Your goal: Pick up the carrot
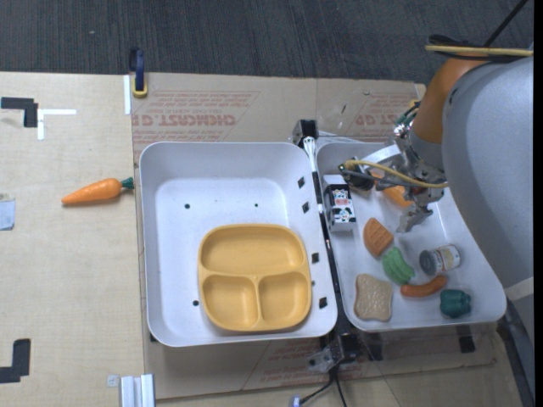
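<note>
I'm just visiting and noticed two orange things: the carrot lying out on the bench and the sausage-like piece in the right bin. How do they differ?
The carrot lies outside both bins, on the bare bench left of them; the sausage sits in the right bin among other toy foods. The carrot tapers and has a green tip; the sausage is darker, reddish and blunt-ended. The carrot looks longer and thicker. Both are elongated, lying flat at a slight tilt.

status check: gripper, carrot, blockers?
Gripper low in right bin, over the toy food, nothing seen in it. Carrot lies on the bench left of the left bin, far from gripper. Left bin and yellow tray between them.
</note>
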Robot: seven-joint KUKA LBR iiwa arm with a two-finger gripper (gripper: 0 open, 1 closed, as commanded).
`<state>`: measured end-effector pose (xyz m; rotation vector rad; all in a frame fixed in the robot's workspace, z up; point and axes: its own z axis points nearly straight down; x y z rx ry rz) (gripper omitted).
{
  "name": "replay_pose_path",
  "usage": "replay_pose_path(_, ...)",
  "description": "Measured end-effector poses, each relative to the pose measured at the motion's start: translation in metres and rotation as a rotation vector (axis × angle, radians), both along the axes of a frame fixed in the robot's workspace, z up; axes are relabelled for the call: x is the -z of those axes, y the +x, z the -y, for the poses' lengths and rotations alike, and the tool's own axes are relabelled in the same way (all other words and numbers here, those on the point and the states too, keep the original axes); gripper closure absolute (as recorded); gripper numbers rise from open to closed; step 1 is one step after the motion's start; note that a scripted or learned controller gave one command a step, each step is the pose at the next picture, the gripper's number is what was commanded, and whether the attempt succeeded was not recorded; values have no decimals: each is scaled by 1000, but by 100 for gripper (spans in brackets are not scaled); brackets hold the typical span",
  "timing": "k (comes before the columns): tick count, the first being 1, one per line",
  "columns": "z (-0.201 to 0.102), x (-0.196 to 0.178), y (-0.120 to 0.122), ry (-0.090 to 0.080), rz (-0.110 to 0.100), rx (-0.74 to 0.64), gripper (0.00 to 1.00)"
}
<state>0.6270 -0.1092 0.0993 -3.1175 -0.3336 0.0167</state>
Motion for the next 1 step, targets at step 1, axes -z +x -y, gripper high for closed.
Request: replay_pose_path(1, 0, -9, 0, 1, -3, -2, 100)
